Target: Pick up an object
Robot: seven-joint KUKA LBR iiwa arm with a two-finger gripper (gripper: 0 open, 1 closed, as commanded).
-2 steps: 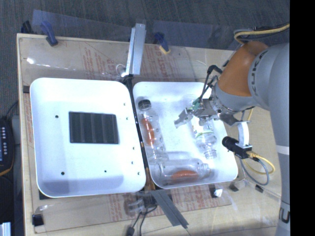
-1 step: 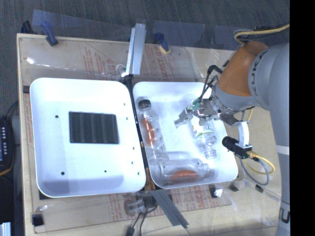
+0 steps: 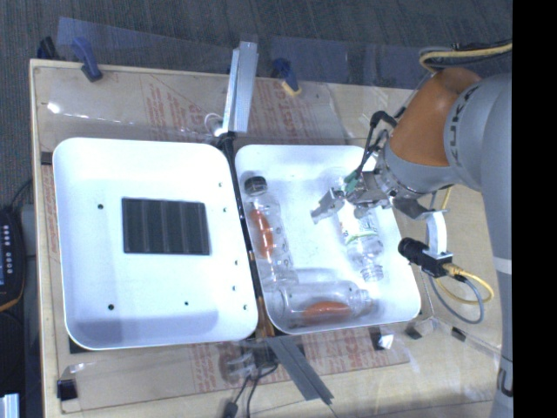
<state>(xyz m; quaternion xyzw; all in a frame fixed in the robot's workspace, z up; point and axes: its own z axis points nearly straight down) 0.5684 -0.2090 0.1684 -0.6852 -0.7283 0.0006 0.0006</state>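
My gripper (image 3: 333, 202) hangs over the middle of the right bin (image 3: 296, 159), just left of a clear plastic bottle with a green-marked label (image 3: 365, 244) that lies along the bin's right side. A second clear bottle with orange contents (image 3: 263, 225) lies along the left wall, its dark cap toward the back. A third, larger clear bottle (image 3: 324, 302) lies across the front of the bin with something orange inside. Nothing shows in the gripper's grasp.
The left bin (image 3: 87, 233) has a dark ribbed rectangle (image 3: 165, 226) on its floor. A metal bar (image 3: 239, 85) stands behind the seam between the bins. Cables and a black connector (image 3: 422, 255) hang by the right bin's right rim.
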